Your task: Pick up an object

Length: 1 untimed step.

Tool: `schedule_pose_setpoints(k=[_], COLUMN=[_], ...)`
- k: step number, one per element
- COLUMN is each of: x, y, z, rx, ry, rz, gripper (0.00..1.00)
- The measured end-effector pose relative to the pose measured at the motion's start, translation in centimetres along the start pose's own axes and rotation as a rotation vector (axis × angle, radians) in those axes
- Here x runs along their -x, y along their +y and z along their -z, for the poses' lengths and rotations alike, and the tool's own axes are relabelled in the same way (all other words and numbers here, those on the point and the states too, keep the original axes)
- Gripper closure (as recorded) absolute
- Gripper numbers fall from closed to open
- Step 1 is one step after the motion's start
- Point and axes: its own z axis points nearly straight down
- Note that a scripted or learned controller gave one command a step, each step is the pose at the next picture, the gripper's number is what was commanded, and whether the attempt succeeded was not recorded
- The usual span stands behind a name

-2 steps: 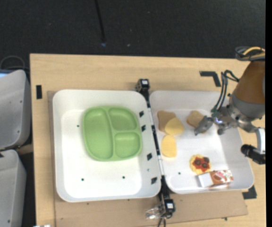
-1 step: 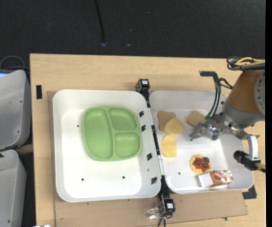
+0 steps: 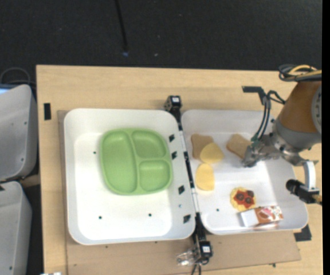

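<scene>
Nearest the camera, along the near wall of the right bin (image 3: pixel 302 225), a small red and white packet (image 3: pixel 262 215) is lying flat, and just beyond it a little pizza-like piece (image 3: pixel 243 197) with red and dark spots is sitting on the bin floor. Farther in and to the left, close to the divide between the bins, two pale yellow pieces are resting: one oval (image 3: pixel 204 177), and one (image 3: pixel 212 153) overlapping a tan slice (image 3: pixel 199 141) behind it. To the right of these, another tan slice (image 3: pixel 237 145) is lying at about the same depth, and the gripper (image 3: pixel 250 160) is hanging just beside its near right edge, low over the bin. Whether the fingers are spread or closed I cannot tell; they are too small and dark against the arm, and nothing is showing between them. In the left bin (image 3: pixel 73 153), a green divided plate (image 3: pixel 136 161) is sitting alone near the middle, well apart from the arm. The worktop (image 3: pixel 153 85) is stretching away beyond both bins. Judging from this, the pick is not yet made: every piece appears to be lying on the bin floor, and the approach seems to be aiming at the right-hand tan slice. Closing on it and lifting are both left to do.
</scene>
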Motion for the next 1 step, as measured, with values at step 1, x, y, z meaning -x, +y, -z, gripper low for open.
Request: schedule_pose_setpoints(k=[1], x=[-0.04], y=[-0.82], z=[5.71], rx=[0.0], ry=[0.001], rz=[-0.002], gripper=[1.0])
